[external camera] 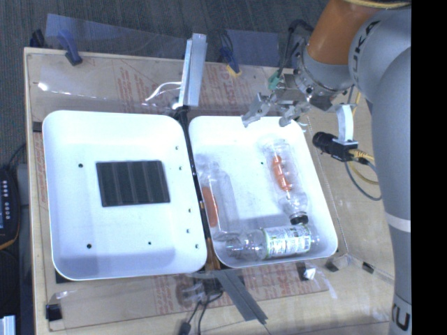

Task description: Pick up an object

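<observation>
My gripper (269, 116) hangs over the back edge of the right bin (241, 135), fingers spread apart with nothing between them. Three clear plastic bottles lie in that bin. One with an orange insert (283, 173) lies along the right side, below the gripper. Another with an orange strip (211, 197) rests against the left wall. A third with a printed label (279, 243) lies across the front. In the left bin (70, 138) a dark ribbed flat pad (133, 183) lies near the middle.
A grey metal bar (192, 72) stands at the seam behind the two bins. Blue clamps (70, 51) hold a clear sheet at the bench's back edge. The arm's grey body (398, 152) fills the right side.
</observation>
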`<action>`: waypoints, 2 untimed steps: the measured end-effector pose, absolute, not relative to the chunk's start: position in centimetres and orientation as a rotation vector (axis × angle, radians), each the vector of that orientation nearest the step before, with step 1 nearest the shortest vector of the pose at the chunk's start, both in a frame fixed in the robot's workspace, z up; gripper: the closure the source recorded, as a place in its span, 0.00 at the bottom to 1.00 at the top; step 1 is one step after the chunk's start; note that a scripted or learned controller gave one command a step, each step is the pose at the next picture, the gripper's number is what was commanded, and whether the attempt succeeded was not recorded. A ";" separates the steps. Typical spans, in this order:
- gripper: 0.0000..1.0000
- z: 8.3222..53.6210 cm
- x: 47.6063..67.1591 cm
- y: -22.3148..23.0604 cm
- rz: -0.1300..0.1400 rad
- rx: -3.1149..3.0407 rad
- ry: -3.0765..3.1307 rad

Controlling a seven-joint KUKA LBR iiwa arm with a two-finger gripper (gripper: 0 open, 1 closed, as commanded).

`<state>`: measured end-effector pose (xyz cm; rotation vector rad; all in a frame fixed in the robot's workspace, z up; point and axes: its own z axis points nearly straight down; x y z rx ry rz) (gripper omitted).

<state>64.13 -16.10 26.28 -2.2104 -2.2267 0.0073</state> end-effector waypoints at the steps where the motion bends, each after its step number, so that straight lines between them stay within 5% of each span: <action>1: 0.00 26.5 59.1 -20.8 0.004 -2.061 -2.367; 2: 0.00 20.9 62.0 -20.8 0.005 -1.995 -2.421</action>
